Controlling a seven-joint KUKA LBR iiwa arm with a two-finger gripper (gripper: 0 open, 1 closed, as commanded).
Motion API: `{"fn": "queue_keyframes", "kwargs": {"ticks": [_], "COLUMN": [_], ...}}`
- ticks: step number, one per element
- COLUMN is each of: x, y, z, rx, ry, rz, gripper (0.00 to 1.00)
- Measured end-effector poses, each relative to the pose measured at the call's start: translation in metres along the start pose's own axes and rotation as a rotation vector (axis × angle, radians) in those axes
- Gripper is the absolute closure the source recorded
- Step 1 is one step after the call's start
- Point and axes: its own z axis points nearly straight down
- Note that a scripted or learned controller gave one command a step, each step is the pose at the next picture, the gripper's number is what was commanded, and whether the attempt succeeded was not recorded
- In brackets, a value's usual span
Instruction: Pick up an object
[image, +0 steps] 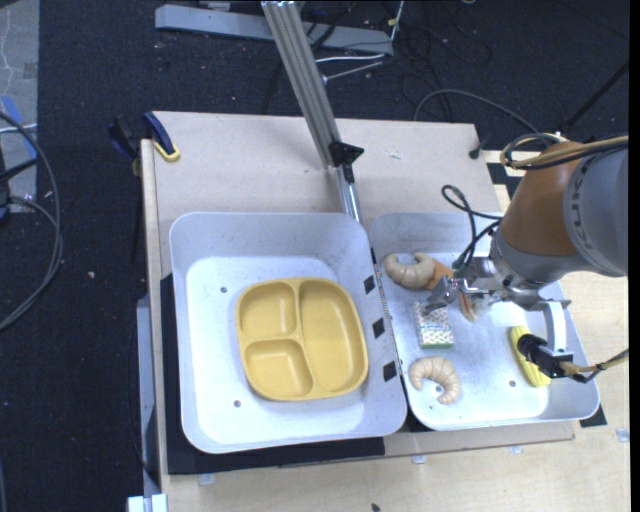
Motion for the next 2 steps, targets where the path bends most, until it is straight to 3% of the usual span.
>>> {"fn": "queue_keyframes", "kwargs": {"ticks": [1,2], "x": [0.0,0.003], "y": [0.001,-0.002], "z": [-0.012,-0.073], "rx": [-0.003,-0.002], "ry": [-0.001,0.0], "rz": [0.001,-0.003], "gripper": [1.0,1.0]}}
